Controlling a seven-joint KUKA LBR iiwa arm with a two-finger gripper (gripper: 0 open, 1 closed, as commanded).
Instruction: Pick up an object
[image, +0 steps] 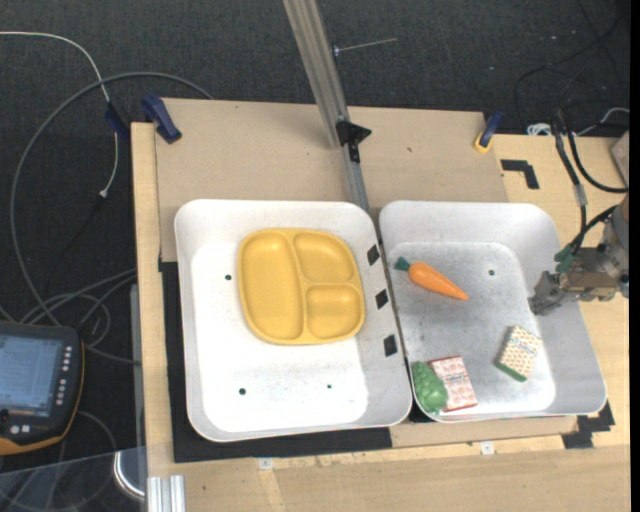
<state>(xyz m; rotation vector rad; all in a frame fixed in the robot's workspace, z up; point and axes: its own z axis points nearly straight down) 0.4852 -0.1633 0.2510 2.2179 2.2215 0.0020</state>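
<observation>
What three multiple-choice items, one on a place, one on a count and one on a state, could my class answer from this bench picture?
1. Where does the yellow divided plate lie?
A. In the left bin
B. In the right bin
C. On the bare bench

2. How many compartments does the plate have?
A. Two
B. Three
C. Five

3. How does the toy carrot stand to the gripper?
A. Held between its fingers
B. Lying apart from it on the bin floor
C. Hanging over the bin rim

Answers: 1 A, the plate rests inside the left bin. 2 B, one long section and two smaller ones show. 3 B, the carrot lies in the right bin, with bare floor between it and the gripper.
</observation>
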